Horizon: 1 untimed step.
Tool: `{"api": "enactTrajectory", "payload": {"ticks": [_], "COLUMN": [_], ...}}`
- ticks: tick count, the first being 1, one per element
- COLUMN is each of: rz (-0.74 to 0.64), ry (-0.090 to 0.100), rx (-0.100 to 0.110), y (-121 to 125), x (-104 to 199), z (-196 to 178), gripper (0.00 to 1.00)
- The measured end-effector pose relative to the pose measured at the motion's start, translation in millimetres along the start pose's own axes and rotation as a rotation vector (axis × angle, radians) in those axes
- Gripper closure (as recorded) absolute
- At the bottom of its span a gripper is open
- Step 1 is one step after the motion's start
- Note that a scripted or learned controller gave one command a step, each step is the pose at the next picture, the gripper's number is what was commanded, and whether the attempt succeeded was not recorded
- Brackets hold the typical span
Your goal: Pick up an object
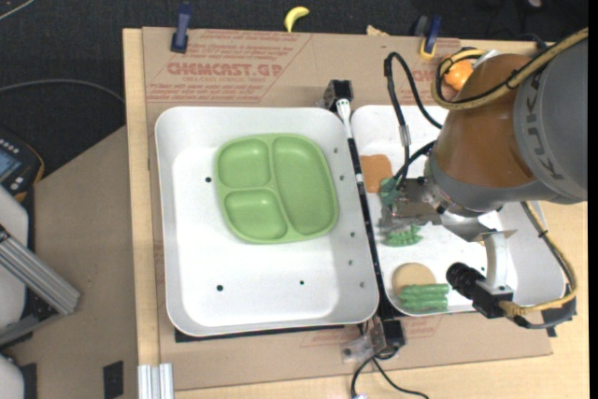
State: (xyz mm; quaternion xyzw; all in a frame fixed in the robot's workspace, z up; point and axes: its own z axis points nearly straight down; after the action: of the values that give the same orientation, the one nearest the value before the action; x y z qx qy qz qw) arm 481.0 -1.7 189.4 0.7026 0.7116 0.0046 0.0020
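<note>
My gripper (404, 218) reaches down into the right bin (374, 122) near its left wall. Its tips sit right over a small green object (404, 236). An orange-brown block (376, 170) lies just behind the gripper. Toward the bin's front lie a tan round object (413, 275) and a green ridged object (422, 296). The arm's bulky orange wrist hides much of the right bin's middle.
The left bin (187, 229) holds a green divided plate (277, 188). A black bar (361, 201) runs between the two bins. Cables loop over the arm and the right bin's far edge. A yellow banana-like object (296, 16) lies on the bench's back edge.
</note>
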Motion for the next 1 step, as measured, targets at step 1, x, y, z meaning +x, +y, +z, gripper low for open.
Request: {"api": "enactTrajectory", "payload": {"ticks": [1], "rz": [0.008], "ry": [-0.003], "rx": [0.006], "y": [38.2], "x": [40.1], "z": [5.3], "gripper": [1.00]}}
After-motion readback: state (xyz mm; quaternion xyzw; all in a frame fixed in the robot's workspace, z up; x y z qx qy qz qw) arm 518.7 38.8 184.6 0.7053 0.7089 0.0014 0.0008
